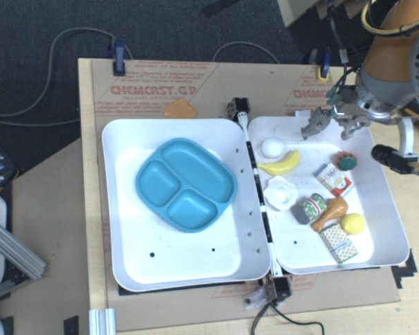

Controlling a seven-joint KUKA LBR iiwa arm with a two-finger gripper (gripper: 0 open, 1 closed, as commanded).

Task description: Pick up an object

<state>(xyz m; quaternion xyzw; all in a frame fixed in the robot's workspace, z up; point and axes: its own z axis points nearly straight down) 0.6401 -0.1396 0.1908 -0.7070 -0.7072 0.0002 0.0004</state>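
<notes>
The right bin [384,246] holds several small items: a white ball [272,147], a yellow banana [281,163], a white cup [281,192], a green and grey can [309,209], an orange carrot-like piece [329,213], a lemon [353,222], a red and white carton [333,179], a patterned box [339,243] and a small green and red toy [346,162]. My gripper [333,128] hangs over the far edge of this bin, above and behind the toy. Its fingers are spread open with nothing between them.
A blue divided plate [186,183] lies in the left bin [126,257]. An orange scrap [180,109] rests on the cardboard behind it. A black clamp [239,107] sits where the bins meet. A dark fixture [394,157] juts in at the right bin's right side.
</notes>
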